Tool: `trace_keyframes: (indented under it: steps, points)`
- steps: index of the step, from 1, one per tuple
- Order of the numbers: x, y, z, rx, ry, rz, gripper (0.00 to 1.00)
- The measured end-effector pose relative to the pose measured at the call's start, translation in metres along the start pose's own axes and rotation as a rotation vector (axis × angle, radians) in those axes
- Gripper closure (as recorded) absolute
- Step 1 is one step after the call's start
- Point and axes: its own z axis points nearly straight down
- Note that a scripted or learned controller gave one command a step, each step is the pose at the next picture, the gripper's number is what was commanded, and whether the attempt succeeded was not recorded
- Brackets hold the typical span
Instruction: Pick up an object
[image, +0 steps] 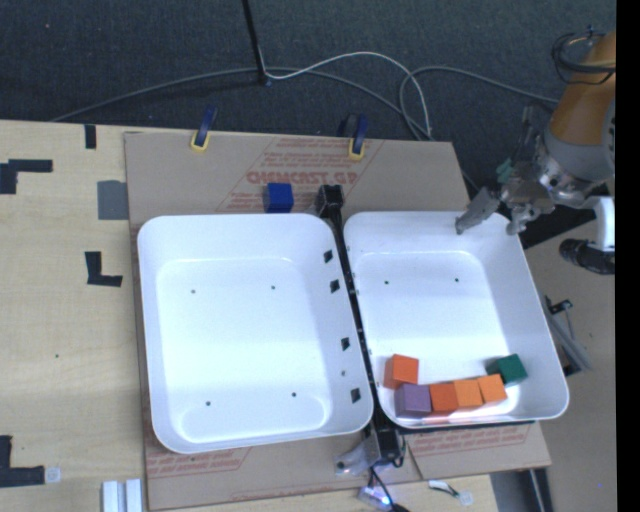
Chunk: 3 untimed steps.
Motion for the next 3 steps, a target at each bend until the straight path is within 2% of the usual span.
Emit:
trace_keyframes:
  steps: [1,3]
  points:
    - [0.0,0.002,-0.006,-0.009,-0.002,-0.001,0.0]
    - [-0.006,-0.008,0.116,-0.004,-0.001,-0.001,0.0]
